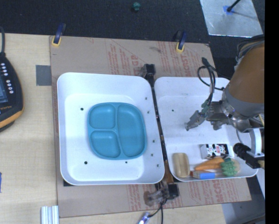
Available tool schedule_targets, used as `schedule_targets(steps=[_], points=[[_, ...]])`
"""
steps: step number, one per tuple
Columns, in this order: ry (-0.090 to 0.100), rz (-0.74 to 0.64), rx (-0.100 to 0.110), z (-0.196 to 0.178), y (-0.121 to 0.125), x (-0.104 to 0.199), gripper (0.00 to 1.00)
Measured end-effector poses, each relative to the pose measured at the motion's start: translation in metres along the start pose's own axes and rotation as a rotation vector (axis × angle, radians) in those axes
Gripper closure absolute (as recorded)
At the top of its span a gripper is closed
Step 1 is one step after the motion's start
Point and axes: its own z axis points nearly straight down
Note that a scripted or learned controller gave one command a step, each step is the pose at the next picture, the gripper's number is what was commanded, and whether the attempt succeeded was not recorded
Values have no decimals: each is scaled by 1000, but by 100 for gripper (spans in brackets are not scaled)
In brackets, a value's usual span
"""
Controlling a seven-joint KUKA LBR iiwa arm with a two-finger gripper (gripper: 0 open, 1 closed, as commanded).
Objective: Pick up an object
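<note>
Lying near the pincer point(194, 123): small carton point(214, 150).

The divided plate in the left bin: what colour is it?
The divided plate is plain light blue, seen clearly in the overhead camera view.

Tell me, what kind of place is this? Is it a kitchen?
Probably not a kitchen, more like a robot lab. A grey arm with a claw reaches over two white bins on a workbench, cardboard is clamped under them, and a handheld controller lies nearby. The blue plate looks like practice stuff.
</note>
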Motion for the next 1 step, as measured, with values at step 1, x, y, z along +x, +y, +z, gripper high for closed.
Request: schedule_targets(steps=[1], points=[[-2,3,-1,27,70,-92,0]])
